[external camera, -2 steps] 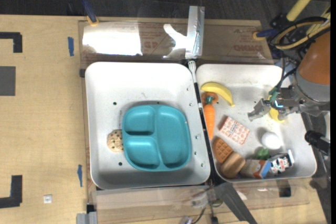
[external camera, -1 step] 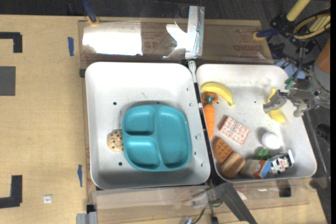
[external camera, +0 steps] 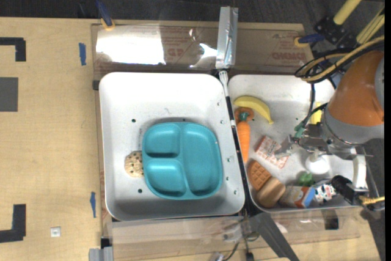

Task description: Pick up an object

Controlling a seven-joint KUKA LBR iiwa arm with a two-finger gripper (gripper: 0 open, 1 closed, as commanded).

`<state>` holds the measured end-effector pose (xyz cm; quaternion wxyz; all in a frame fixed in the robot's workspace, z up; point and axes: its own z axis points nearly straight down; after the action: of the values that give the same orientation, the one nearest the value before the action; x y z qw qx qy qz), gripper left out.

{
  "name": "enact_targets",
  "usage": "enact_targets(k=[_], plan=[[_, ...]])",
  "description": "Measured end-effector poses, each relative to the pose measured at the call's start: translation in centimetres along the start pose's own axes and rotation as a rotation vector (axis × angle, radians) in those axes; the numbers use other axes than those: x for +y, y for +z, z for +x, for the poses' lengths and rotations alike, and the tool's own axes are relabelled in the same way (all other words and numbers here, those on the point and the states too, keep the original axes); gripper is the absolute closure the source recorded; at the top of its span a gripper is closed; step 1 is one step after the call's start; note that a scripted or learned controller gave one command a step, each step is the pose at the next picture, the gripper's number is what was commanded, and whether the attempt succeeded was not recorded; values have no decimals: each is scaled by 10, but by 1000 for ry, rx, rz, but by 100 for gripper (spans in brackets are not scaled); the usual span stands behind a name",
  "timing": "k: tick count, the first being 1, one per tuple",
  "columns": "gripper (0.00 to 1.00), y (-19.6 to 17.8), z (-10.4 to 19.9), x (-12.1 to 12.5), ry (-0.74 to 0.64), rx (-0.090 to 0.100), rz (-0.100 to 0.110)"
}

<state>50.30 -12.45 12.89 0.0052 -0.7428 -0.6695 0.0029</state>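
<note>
The left bin (external camera: 116, 95) carries a teal divided plate (external camera: 182, 159) with a cookie (external camera: 133, 163) tucked against the plate's left edge — both well away from the arm. Everything else sits relative to the carrot (external camera: 244, 139), which lies along the left wall of the right bin (external camera: 275, 84) with its long axis running from the bin's far side toward its near side. A banana (external camera: 255, 107) curves just above and right of the carrot's top; a waffle (external camera: 258, 175) and a bread roll (external camera: 270, 192) lie below and right of its lower end; a red-and-white packet (external camera: 271, 153) lies to its right, tilted. The gripper (external camera: 305, 142) hangs right of the packet, so the nearest candidate lies just to its left — likely the easiest object to reach. Whether it is wide, narrow or holding anything cannot be told: the wrist and cables mask it, and small items beneath the arm are hard to identify.
</note>
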Motion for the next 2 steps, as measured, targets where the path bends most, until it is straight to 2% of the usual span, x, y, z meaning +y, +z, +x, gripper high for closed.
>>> enact_targets(k=[1,2], plan=[[0,37,25,63,-135,-3,-22],[0,38,29,9,-172,-4,-32]])
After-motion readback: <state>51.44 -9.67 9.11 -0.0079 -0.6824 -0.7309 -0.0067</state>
